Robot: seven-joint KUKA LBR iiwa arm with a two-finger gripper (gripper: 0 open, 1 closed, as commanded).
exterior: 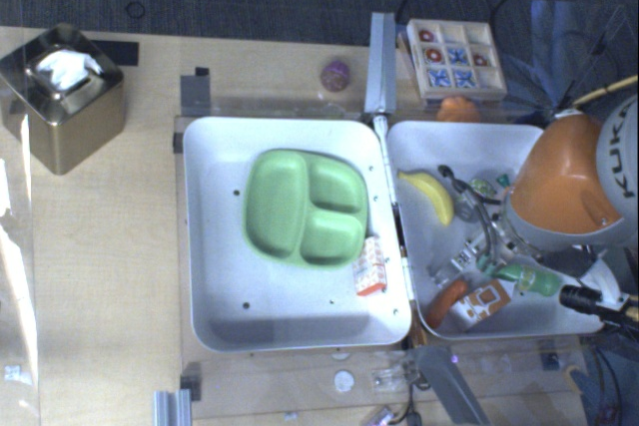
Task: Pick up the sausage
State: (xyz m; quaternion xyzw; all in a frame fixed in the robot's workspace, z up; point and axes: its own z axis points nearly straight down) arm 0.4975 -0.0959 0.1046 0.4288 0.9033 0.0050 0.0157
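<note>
The sausage [445,297], a short reddish-brown link, lies at the near left corner of the right bin [419,165], against a brown and white packet [481,304]. My gripper [485,234] hangs over the middle of that bin, up and to the right of the sausage and apart from it. The arm's orange band [564,177] covers the bin's right side. I see nothing held in the gripper.
A yellow banana [431,196] lies at the right bin's left wall, and a green bottle [525,279] lies by the packet. The left bin [215,304] holds a green divided plate [305,205] and a small red and white carton [371,267]. A tic-tac-toe board [454,58] sits behind the bins.
</note>
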